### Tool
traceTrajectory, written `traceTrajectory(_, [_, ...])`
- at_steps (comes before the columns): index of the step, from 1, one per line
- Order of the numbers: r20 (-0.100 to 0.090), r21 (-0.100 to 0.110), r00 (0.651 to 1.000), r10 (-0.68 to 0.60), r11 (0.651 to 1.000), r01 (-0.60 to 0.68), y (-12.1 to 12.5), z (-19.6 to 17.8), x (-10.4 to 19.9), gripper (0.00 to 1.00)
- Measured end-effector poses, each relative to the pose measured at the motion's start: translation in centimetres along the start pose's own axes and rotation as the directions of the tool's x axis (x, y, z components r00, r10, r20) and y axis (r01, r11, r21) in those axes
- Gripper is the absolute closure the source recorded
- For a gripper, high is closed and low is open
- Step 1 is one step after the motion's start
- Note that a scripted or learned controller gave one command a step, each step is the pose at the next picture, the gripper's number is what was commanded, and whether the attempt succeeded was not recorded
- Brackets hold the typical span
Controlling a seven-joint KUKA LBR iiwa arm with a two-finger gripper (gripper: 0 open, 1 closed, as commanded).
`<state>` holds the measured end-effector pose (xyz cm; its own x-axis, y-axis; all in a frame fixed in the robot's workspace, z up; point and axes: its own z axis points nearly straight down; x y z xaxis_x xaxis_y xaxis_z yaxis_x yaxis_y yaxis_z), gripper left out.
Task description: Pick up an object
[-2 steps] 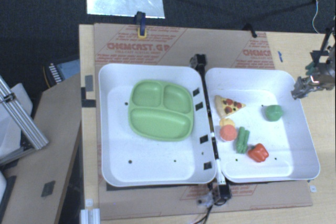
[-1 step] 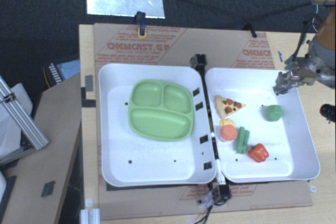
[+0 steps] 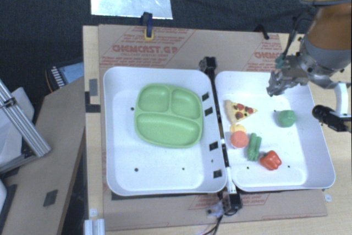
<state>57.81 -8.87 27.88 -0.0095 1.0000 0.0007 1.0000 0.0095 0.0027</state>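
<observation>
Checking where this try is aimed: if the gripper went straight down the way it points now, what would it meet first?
Most likely bare bin floor. The gripper points down over the back of the right bin. The green ball and the pizza slice lie nearer the camera, seemingly off that line, though depth is unclear.

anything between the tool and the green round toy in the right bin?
No. In the camera view the stretch from the tool to the green round toy is bare white floor of the right bin.
</observation>
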Motion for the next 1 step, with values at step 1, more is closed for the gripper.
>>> traceTrajectory(1, [-0.001, -0.001, 1.000, -0.001, 1.000, 0.001, 1.81, 0.49, 5.37, 1.00])
